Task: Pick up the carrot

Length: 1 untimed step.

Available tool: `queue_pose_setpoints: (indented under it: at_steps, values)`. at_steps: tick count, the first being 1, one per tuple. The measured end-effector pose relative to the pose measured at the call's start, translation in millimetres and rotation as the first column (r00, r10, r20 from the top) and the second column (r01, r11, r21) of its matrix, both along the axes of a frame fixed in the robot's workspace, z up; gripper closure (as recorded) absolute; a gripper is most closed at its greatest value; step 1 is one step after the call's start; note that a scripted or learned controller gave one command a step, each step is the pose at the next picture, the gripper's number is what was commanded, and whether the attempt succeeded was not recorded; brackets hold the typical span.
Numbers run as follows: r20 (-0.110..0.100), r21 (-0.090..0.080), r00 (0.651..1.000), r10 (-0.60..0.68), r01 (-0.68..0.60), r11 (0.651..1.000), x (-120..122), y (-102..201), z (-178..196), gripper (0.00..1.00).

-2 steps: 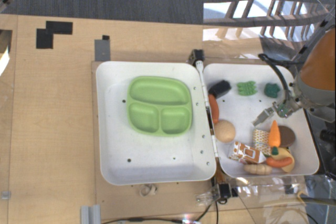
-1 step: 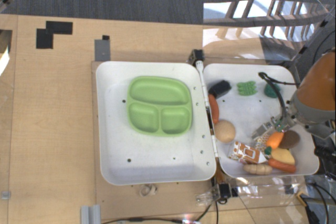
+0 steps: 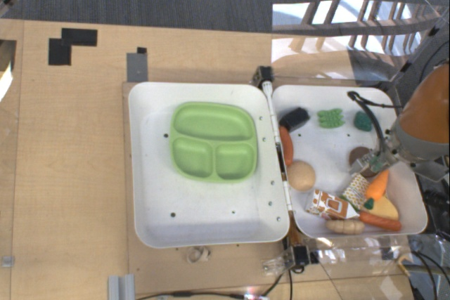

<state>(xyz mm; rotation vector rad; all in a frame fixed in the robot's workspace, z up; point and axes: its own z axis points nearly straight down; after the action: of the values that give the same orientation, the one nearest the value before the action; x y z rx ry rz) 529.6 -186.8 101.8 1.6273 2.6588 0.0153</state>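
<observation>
Cables (image 3: 295,265) were seen at the near edge of the counter (image 3: 70,172), just below the gap between the two bins. Left bin (image 3: 148,221) was seen to hold a green divided plate (image 3: 213,141), set toward the bin's far half.

Right bin (image 3: 330,232) was crowded. Carrot (image 3: 380,222) was seen lying flat at the near right corner, orange, with its green end pointing left, just beside a yellow cheese wedge (image 3: 384,208). A second orange piece (image 3: 377,185) was seen tilted just above the wedge; it could not be told what it was. A tan peanut-like item (image 3: 344,227) was seen touching the carrot's left end. A brown-and-white patterned packet (image 3: 330,204) was found just left of that, with a round beige ball (image 3: 301,175) further left. A red sausage (image 3: 285,144) was seen along the bin's left wall, a black block (image 3: 293,118) near its far end. Two green items (image 3: 330,118) (image 3: 362,121) were seen at the far side.

Hand (image 3: 370,164) was seen low over the right half of the bin, near the tilted orange piece and apart from the carrot. Arm (image 3: 425,112) was seen coming in from the right. How far the hand was open could not be told; nothing was seen gripped.
</observation>
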Motion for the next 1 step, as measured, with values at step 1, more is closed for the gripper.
queue_pose_setpoints:
  at_steps: [1]
  values:
    - [-0.001, 0.0, 1.0, 0.0, 0.0, 1.0, -0.3, 0.0, -0.5, 0.0]
